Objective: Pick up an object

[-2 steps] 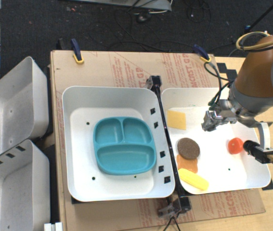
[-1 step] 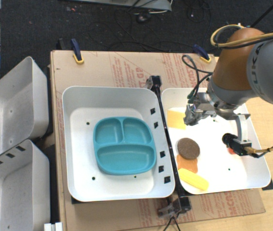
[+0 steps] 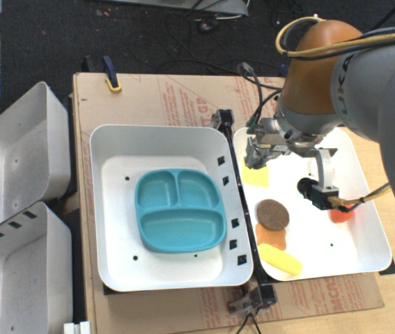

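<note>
My gripper hangs low over the far left corner of the right bin. It is directly above a flat yellow square and hides that square's far edge. Nearer the front lie a brown round disc, an orange piece and a yellow oblong thing. A small red-orange thing sits in the middle right of the same bin. I see nothing lifted off the bin floor.
The left bin holds a teal divided plate. A black divider with clips runs between the two bins. Two more white bins stand off the bench to the left. The grey arm covers the right bin's far side.
</note>
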`<state>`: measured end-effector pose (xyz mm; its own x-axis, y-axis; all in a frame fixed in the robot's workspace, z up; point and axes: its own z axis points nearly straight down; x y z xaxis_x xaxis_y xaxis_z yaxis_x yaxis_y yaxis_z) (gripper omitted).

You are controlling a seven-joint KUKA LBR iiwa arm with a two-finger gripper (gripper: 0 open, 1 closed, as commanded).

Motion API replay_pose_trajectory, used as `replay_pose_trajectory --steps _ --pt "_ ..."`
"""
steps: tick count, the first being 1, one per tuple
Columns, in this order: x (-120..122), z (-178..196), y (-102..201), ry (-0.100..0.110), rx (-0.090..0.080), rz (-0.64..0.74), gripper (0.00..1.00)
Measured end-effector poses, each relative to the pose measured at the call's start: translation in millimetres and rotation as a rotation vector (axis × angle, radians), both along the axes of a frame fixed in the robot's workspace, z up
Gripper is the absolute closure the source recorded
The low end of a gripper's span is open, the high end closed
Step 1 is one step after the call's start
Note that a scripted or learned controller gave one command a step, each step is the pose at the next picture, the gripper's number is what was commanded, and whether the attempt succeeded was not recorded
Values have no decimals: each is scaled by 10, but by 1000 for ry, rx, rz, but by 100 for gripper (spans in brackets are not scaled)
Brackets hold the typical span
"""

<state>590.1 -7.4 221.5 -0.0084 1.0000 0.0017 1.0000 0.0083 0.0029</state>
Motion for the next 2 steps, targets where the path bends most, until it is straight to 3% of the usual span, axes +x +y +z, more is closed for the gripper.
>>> replay_pose_trajectory --steps 2 --pt "329 -49 924 1 0 -1 100"
